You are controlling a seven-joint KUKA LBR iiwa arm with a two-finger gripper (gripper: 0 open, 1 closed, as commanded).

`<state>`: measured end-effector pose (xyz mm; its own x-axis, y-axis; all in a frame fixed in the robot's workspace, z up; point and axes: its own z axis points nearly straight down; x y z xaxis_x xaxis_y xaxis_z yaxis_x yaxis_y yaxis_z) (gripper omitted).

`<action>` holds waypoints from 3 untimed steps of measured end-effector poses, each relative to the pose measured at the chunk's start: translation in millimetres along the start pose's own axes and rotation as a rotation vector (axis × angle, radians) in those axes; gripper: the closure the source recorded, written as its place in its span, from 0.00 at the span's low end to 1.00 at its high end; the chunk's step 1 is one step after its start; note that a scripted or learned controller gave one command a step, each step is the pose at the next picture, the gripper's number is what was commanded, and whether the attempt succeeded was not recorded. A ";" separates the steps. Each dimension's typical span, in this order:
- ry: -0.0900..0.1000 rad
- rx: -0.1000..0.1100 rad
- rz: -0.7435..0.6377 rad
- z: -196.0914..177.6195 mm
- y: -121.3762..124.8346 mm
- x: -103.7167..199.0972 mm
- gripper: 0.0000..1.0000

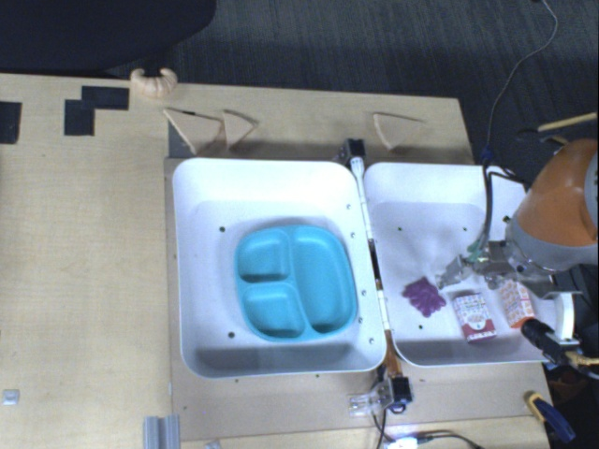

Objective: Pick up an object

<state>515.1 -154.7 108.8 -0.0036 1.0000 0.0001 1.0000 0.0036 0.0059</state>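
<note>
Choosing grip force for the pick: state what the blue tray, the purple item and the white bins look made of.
Blue tray: apparently moulded plastic, one even colour, rounded compartment walls, slight sheen. Purple item: unclear, lumpy matte surface suggests soft rubber or plastic. White bins: likely thin formed plastic, smooth, rounded corners, gentle shading.

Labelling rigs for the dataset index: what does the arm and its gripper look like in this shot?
The arm is grey with a broad, rounded orange band above the wrist. Below it sits a metallic silver gripper assembly with small dark parts. A thin dark cable trails from the top of the view down towards the arm. No readable markings.
</note>
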 end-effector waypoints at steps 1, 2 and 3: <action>0.000 -0.004 -0.001 -10.7 1.7 0.6 1.00; -0.002 0.000 -0.002 -118.9 77.5 -18.4 1.00; -0.001 0.002 -0.002 -118.3 77.1 -18.3 0.00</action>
<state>591.6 -172.7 227.6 -0.0054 1.0000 -0.0011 1.0000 0.0054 0.0039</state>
